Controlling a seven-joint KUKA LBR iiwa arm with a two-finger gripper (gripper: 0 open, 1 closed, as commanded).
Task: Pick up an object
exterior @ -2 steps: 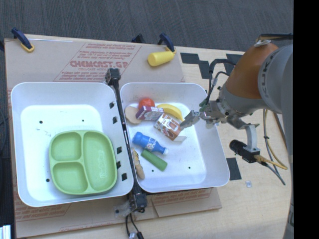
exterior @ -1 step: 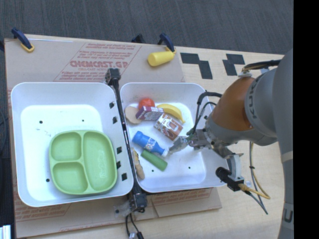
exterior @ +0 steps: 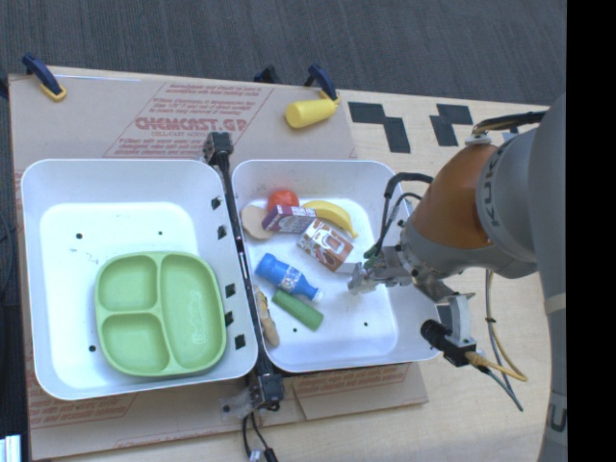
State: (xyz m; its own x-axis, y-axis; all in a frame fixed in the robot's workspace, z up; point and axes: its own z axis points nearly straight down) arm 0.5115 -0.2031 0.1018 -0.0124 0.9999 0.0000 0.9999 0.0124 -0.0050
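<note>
End effector sits low inside the right bin, near its right wall, just right of the object pile. Can't tell whether it's apart or together — too small and dark against the wrist, and nothing visibly sits in it. Arm comes in from the right over the bin rim, orange band above the wrist, cables trailing toward the bench edge.

Closest thing to it: a small printed snack carton, tilted, just left of the tip, maybe touching, can't confirm. Likely the pick target, judging by how near it is. A second, darker carton lies beside it toward the bin's upper left, with a red round fruit, tomato-like, above it and a banana curving along the cartons' upper right. A tan round piece rests against the left wall.

Lower down: a blue bottle lying on its side, a green cylinder just below it, also lying flat. A thin tan stick-like item sits along the left wall. Things are loose and clustered toward the bin's left and middle, so the arm approaches from the clear right side.

Left bin holds a green three-compartment plate, flat, toward the front. Clamps join the two bins at the middle. A yellow object lies on the cardboard behind the bins, well apart.

Pick looks not yet done.
</note>
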